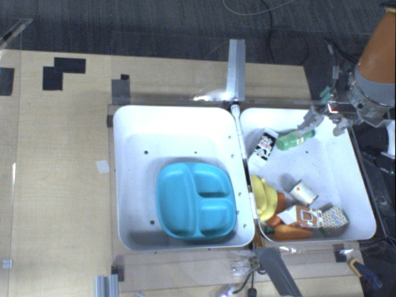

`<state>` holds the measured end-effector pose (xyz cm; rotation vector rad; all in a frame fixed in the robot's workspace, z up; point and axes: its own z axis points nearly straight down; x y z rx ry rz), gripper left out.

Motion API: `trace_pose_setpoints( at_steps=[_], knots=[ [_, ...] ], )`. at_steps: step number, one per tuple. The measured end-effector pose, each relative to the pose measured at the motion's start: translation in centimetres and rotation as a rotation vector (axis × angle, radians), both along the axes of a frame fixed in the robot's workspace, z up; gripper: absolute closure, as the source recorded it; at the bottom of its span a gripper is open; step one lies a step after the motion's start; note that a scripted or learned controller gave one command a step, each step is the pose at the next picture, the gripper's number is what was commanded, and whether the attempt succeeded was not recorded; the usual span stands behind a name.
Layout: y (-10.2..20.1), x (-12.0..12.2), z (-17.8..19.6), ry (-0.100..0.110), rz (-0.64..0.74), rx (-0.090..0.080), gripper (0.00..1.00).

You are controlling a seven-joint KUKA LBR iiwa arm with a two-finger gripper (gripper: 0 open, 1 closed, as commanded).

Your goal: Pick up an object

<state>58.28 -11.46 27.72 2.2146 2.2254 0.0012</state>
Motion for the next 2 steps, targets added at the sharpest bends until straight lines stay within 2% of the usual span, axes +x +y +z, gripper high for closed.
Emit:
trace_pose_setpoints(
  at_steps=[1,2],
  knots=[
    [2.4,3.9,-0.2,-0.001,-0.19,0.001,0.0],
    [-1.5,8.7,-15.2,0.001,-0.161,0.0,0.0]
  ],
)
